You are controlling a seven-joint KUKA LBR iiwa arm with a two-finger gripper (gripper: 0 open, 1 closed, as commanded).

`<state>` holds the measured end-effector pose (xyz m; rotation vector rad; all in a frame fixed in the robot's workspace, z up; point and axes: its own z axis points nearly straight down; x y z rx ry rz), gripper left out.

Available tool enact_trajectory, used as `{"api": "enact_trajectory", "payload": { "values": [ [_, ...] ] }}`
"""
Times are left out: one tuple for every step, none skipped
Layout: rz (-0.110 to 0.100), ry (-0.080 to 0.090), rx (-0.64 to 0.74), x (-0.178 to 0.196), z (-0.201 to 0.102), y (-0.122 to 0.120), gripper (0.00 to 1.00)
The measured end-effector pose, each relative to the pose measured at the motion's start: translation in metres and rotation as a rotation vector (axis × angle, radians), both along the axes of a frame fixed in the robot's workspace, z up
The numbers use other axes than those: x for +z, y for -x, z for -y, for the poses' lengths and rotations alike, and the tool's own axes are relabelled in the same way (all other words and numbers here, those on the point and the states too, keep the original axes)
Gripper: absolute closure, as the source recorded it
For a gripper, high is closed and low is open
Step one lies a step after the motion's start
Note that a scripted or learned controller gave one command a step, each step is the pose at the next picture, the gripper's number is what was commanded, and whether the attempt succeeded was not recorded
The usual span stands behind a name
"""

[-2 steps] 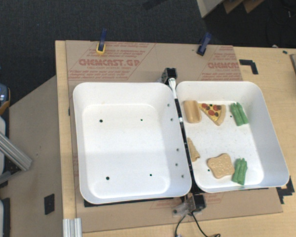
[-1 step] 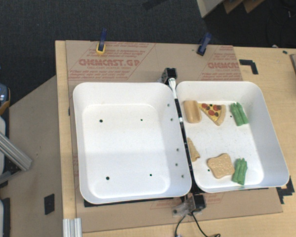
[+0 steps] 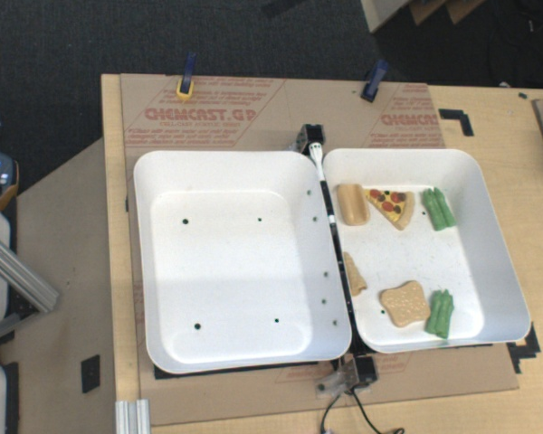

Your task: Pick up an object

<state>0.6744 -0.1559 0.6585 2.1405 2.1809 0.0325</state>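
The right bin (image 3: pixel 489 242) holds several toy foods. A tan bread roll (image 3: pixel 351 203) lies at its upper left, with a pizza slice (image 3: pixel 391 205) just right of it. A green bean bundle (image 3: pixel 438 209) sits further right. A slice of toast (image 3: pixel 404 303) rests near the bin's front, with another green bundle (image 3: pixel 441 314) beside it. A small tan piece (image 3: pixel 352 274) lies against the bin's left wall.
The left bin (image 3: pixel 163 269) stands beside the right one on a cardboard sheet (image 3: pixel 217 107). Two clamps (image 3: pixel 186 78) (image 3: pixel 375 80) hold the sheet's far edge. A black bracket (image 3: pixel 310 137) sits between the bins at the back.
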Motion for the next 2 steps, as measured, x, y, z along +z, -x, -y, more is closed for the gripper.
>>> {"api": "enact_trajectory", "payload": {
  "values": [
    [0.005,0.003,0.002,0.011,-0.001,0.0,1.0],
    [0.011,0.006,0.003,0.022,-0.002,-0.001,1.0]
  ]
}}
